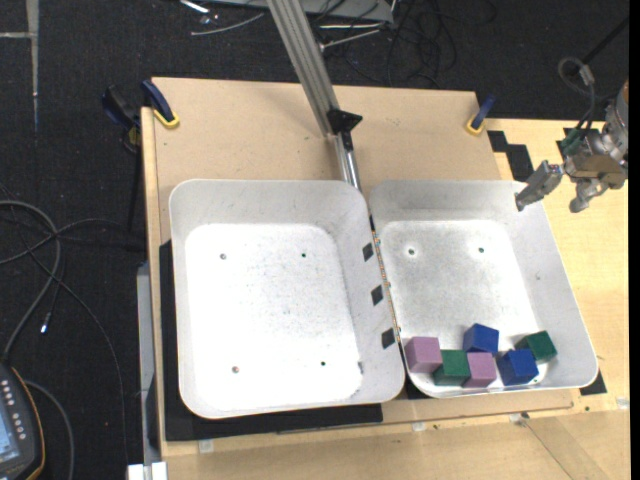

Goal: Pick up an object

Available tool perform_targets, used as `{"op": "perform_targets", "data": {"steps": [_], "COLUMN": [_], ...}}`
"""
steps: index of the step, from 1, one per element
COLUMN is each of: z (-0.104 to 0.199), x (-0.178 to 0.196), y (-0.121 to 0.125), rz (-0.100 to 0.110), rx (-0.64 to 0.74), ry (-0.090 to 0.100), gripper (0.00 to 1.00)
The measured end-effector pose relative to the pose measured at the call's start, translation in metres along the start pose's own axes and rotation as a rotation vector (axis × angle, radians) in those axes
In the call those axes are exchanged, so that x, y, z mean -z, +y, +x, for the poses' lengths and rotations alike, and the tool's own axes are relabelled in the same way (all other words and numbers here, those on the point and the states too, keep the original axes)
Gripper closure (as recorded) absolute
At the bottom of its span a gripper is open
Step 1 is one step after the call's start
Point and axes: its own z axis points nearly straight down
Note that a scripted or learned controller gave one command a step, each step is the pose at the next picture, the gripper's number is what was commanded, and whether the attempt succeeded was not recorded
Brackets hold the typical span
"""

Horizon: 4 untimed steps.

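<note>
Tool spread wide, holding nothing, at the right bin's far right rim; blocks packed touching in the near corner, so fingers may wedge between neighbours or hit the wall.

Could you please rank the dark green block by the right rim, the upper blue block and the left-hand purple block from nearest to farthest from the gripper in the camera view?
From the gripper, open above the right bin's upper right corner:
1. Dark green block, nearest the right rim.
2. Upper blue block, mid-cluster.
3. Left-hand purple block, at the cluster's left end.
</note>
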Motion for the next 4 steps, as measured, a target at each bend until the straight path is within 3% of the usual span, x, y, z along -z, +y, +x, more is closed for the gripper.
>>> {"op": "perform_targets", "data": {"steps": [1,3,4], "z": [0.045,0.055,0.082], "x": [-0.033,-0.058,-0.009], "y": [-0.015,-0.013,-0.010], "rz": [0.006,0.003,-0.005], "rx": [0.012,0.010,0.012], "ry": [0.007,0.005,0.004], "gripper": [0.00,0.00,0.00]}}
